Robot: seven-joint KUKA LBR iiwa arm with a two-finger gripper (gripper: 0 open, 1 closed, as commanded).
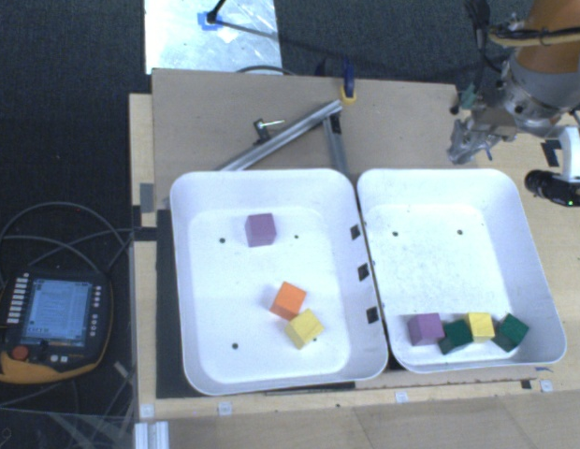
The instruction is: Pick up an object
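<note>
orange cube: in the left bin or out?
In. The orange cube lies on the floor of the left bin, touching the yellow cube, inside the rim.

one fixed camera looks down aslant on both bins.

The scene is bright and evenly lit, with light that seems to come from above. The two white bins are the brightest parts and look almost washed out; their inner walls lose detail near the rims. Shadows are short and soft: each cube, such as the orange cube, throws only a small dark patch close to its base. A shiny sheet beyond the far edge of the table shows strong white glare. The dark floor at the left is dim and grainy. The picture is slightly soft overall, and the pincer at the far right corner looks blurred.
</note>
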